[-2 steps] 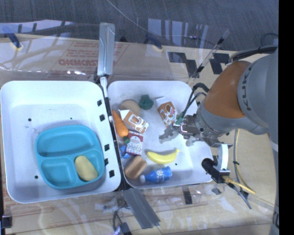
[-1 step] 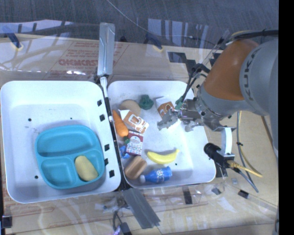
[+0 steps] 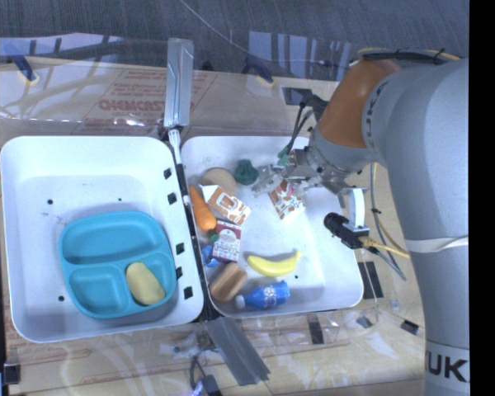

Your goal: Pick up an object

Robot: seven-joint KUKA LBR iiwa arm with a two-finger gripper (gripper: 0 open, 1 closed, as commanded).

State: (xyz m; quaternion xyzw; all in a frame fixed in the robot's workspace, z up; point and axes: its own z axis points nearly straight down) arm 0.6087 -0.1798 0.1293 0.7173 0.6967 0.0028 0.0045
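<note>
Grey arm bulk hides your right bin's far corner; your gripper hovers above a red-and-white packet, its grip impossible to make out.

Blue tray, perhaps a potato

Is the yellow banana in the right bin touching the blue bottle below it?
Apart. The camera view shows a strip of white bin floor between the banana and the blue bottle.

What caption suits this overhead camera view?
Robot arm reaching over right bin of toy food; blue tray sits in left bin.
</note>
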